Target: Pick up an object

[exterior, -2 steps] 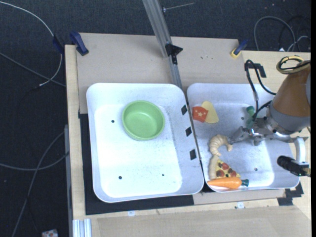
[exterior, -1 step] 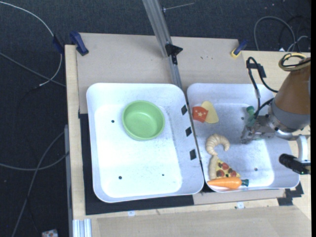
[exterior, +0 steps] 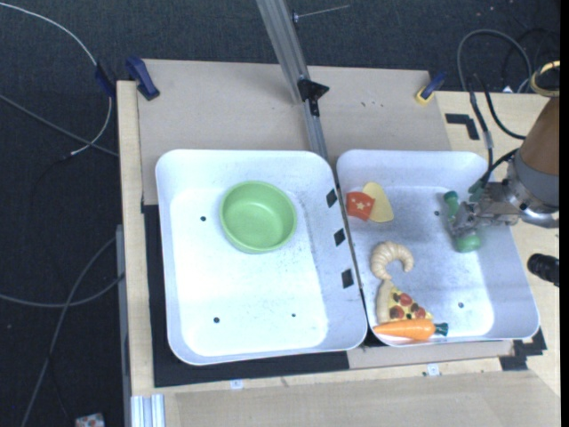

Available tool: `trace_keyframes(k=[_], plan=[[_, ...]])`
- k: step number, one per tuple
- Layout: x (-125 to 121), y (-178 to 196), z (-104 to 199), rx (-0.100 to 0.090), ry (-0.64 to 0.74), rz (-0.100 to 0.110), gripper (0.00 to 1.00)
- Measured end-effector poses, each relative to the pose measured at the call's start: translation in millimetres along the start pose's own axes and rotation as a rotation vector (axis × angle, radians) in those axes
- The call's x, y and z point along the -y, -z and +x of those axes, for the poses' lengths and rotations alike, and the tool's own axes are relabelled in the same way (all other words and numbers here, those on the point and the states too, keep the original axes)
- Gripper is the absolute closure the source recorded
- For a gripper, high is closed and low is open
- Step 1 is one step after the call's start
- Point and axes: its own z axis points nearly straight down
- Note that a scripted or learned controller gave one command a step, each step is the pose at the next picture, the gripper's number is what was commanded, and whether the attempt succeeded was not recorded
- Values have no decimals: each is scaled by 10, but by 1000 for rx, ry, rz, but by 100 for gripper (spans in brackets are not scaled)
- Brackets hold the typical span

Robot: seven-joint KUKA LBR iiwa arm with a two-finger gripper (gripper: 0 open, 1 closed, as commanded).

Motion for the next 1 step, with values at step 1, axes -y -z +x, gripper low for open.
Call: trace_keyframes(k=[1], plan=[[-73, 652, 31, -1, 2, 0, 100]])
